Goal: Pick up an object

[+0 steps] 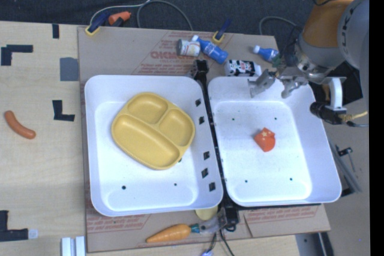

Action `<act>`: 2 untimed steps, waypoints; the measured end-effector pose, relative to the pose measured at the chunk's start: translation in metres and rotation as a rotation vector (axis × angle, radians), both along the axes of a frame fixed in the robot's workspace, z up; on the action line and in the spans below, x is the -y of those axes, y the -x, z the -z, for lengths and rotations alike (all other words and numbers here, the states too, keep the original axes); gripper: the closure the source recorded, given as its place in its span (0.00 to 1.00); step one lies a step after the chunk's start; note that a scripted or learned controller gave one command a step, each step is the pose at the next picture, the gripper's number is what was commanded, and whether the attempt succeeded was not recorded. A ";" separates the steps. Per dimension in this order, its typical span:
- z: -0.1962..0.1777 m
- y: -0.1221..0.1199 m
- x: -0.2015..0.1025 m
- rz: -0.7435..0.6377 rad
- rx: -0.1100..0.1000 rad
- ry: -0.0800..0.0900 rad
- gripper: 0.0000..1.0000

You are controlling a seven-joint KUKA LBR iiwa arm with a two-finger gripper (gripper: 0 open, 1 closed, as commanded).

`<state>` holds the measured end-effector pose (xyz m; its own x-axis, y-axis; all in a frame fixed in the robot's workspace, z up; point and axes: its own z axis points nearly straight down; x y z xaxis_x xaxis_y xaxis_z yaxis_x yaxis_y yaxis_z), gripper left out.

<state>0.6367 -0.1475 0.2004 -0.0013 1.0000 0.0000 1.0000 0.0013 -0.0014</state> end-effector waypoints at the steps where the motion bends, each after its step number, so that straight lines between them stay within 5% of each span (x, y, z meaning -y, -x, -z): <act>1: 0.119 0.065 0.018 0.004 0.004 0.003 0.00; 2: 0.112 0.100 -0.002 0.001 0.012 0.006 0.00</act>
<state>0.5366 -0.1450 0.0880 -0.0001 1.0000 -0.0056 0.9999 0.0002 0.0109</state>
